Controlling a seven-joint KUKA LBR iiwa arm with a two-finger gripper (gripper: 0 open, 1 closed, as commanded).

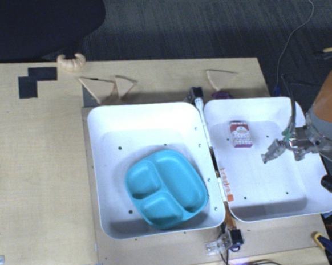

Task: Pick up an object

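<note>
Here the end effector (272,154) hangs over the right bin (274,203), toward its right side, reached in from the right edge of the view. Its tip looks narrow and nothing shows between its fingers, though at this size I cannot tell how far apart they stand. The nearest thing to pick is the small red-and-white box (241,134), lying flat on the floor of the same bin, up and to the left of the end effector and clearly apart from it. The other candidate is the blue divided tray (166,187), which sits in the left bin (113,219) across the wall the two bins share.

The chief risk, as I judge it, is a miss. The box is small and lies low, so a descent from the present spot would probably close on bare bin floor. If the arm shifts toward the box but arrives off-centre, one finger could nudge it aside and slide it across the smooth white surface. Because it lies flat, the fingers may also struggle to get around its sides and could pinch only an edge, letting it slip on the lift. The tray is wide and shallow, likely hard to span, and reaching it means clearing the shared wall
</note>
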